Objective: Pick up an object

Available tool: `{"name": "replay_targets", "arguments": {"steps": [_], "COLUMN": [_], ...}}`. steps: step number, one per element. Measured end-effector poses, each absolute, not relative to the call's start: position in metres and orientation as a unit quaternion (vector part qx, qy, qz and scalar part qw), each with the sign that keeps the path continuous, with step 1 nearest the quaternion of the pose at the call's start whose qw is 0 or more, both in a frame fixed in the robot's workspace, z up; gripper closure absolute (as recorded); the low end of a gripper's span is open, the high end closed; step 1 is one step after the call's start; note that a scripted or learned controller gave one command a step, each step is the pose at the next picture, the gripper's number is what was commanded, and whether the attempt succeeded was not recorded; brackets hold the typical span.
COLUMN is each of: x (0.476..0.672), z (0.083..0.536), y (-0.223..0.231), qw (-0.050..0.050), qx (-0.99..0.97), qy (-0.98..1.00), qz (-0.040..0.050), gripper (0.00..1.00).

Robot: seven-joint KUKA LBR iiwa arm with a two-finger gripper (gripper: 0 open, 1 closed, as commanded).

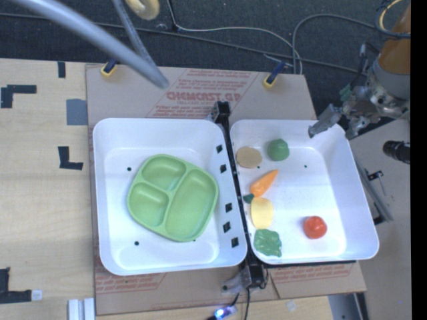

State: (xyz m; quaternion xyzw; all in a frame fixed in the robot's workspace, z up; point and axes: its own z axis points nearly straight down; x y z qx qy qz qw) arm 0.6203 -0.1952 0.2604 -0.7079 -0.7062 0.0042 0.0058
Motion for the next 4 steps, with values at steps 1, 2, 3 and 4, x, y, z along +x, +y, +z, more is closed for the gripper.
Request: {"name": "replay_targets", "arguments": {"steps": [1,2,3,4], "x": [0.622,0.63,0.635,0.641], "z": [0.269,0.22,0.164,0.104], "y": [-0.194,-0.19,-0.181,-0.186], "qw": [0.0,0.002,0.002,0.002], "qx": [-0.707,-0.706,-0.706,-0.706], "qy": [-0.708,-0.708,-0.708,-0.708], "qz": [0.0007,0.0019,0.002,0.0021], "gripper": [0.0,0.0,0.0,0.0]}}
